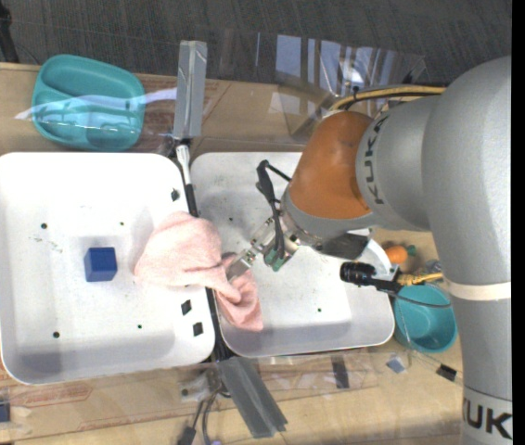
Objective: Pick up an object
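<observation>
Arm (448, 184): big and grey, reaching in from the right, bent over the right bin.
Orange band (332, 170): round and bright, just above the wrist, over the back half of the right bin.
Gripper (244, 265): low in the right bin, near its left side, pointing left at the cloth.
Fingers (236, 268): thin and dark, tips right at the edge of the cloth, maybe pinching a fold of it, hard to tell from here; open or closed, cannot tell.
Pink cloth (184, 248): soft and crumpled, draped over the wall between the two bins, most of it in the left bin, one end hanging down into the right bin under the gripper.
Blue block (101, 263): small cube, flat on the floor of the left bin, left of the cloth, not touching it.
Left bin (21, 202): white and shallow, holding the blue block and most of the cloth.
Right bin (337, 327): white and shallow, partly hidden by the arm.
Teal scoop (86, 100): outside the bins, on the bench behind the left bin.
Teal cup (427, 318): on the bench, just right of the right bin, close to the arm.
Orange thing (395, 254): small, just above the teal cup, partly hidden, too small to name.
Bench (105, 406): brown, under both bins, with grey tape strips in front.
</observation>
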Controlling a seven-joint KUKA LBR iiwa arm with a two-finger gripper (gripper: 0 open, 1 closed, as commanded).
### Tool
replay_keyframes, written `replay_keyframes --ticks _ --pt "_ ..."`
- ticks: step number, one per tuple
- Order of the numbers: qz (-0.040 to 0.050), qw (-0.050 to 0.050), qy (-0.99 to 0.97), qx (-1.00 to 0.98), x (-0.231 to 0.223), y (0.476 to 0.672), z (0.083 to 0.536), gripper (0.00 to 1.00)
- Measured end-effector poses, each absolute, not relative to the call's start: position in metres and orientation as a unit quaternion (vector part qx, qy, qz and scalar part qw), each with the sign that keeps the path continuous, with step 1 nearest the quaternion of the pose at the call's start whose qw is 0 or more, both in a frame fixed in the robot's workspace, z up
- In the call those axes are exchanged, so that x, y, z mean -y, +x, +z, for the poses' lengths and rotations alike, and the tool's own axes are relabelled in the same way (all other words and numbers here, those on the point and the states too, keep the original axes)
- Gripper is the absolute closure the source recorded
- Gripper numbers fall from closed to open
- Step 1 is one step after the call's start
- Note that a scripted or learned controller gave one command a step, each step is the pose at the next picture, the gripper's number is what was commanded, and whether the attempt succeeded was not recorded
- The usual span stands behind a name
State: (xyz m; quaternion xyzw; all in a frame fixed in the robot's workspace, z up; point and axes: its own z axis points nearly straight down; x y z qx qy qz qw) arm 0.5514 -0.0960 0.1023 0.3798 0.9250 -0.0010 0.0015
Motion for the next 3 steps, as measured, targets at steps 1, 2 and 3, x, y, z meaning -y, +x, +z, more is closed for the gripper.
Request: replay_keyframes --ticks 1,2,3 --pt "-0.0006 0.001 0.396 -0.918 0.099 0.567 0.092 0.00" --pt "-0.0006 0.001 0.394 -0.919 0.099 0.567 0.102 1.00" --pt "-0.0008 0.000 0.394 -0.919 0.099 0.567 0.102 0.00"
